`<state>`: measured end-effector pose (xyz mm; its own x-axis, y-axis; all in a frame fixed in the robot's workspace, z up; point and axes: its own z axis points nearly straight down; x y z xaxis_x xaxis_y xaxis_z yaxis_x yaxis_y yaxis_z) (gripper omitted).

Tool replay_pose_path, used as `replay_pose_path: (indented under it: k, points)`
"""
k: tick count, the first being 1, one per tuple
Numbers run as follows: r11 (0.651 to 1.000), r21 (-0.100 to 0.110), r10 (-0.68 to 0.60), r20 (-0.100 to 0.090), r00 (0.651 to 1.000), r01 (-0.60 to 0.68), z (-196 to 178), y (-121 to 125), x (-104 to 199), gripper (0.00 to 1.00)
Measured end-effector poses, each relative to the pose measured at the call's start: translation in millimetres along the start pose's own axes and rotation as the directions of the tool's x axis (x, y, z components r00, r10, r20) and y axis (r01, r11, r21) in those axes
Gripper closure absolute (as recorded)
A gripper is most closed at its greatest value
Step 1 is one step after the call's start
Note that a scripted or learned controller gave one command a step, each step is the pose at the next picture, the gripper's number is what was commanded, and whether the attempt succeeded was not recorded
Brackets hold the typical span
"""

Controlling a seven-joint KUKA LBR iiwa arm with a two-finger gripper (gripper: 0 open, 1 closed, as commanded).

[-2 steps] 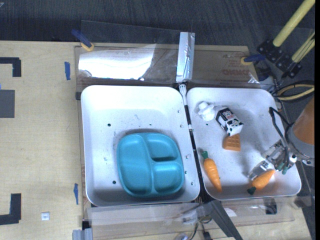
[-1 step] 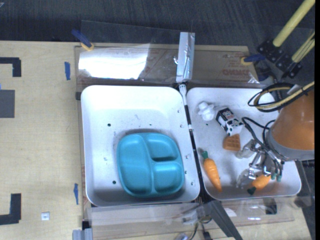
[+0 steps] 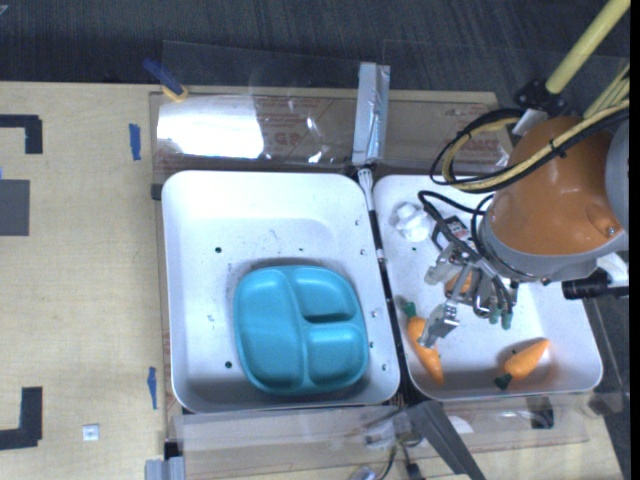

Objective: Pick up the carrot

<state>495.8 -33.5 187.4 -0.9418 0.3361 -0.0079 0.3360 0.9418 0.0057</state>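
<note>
Table [image 3: 70,268] is pale wood laminate with black tape marks at the left edge and blue tape tabs; it carries two shallow white bins side by side, so picks stay contained

Left bin [image 3: 190,208]: glossy moulded plastic, rounded corners, speckled floor. It holds a teal plate [image 3: 300,326], matte, rounded-square, with three compartments, sitting low of centre, probably just a drop target or a distractor

Right bin [image 3: 570,368]: same moulding. Arm [image 3: 550,198] comes in from the right, smooth orange band above the wrist, yellow and black cables looped over it, and it hangs over the bin's middle, so the far floor is hidden

Gripper [image 3: 445,318] points down-left, bare metal; it sits right over the stem end of one carrot [image 3: 428,353], which lies along the bin's left wall: orange, tapered, smooth, plastic-looking with a green top. Can't tell whether the gripper is released or clamped, nor whether it touches the carrot; it looks like a grasp approach

Second carrot [image 3: 527,358] lies near the front right corner, same kind, well apart from the gripper

Small white crumpled lump [image 3: 408,220] near the back left corner, unidentifiable
</note>
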Motion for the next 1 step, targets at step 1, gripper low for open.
replay_pose_path:
  k: [1]
  points:
    - [0.984,0.006,0.177,-0.005,0.984,-0.177,2.2,-57.6,-4.2,0.0]
